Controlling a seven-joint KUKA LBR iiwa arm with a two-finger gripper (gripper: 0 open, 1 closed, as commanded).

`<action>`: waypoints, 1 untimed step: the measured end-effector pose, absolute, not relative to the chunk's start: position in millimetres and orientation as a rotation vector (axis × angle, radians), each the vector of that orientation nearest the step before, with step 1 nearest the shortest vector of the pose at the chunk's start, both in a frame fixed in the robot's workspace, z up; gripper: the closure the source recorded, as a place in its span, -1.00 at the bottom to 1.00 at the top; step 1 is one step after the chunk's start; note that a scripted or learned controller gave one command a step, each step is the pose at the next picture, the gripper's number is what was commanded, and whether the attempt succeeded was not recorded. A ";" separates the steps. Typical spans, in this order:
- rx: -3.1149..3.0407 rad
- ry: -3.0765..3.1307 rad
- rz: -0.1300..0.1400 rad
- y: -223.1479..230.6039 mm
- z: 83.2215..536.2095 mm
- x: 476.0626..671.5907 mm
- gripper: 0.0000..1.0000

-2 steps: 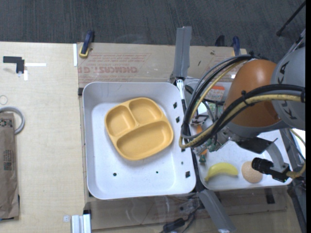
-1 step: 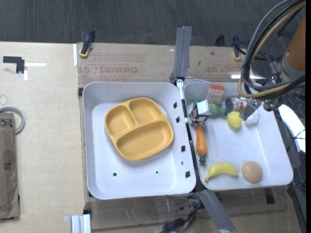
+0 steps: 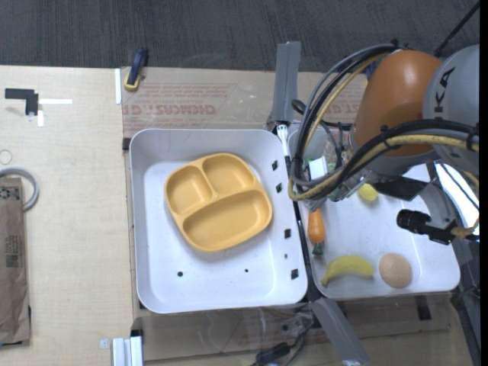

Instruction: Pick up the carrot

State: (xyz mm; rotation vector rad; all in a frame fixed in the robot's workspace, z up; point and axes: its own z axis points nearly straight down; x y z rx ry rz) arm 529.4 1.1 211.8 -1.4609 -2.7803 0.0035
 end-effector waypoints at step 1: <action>-1.595 -2.708 0.003 -26.1 247.4 557.0 1.00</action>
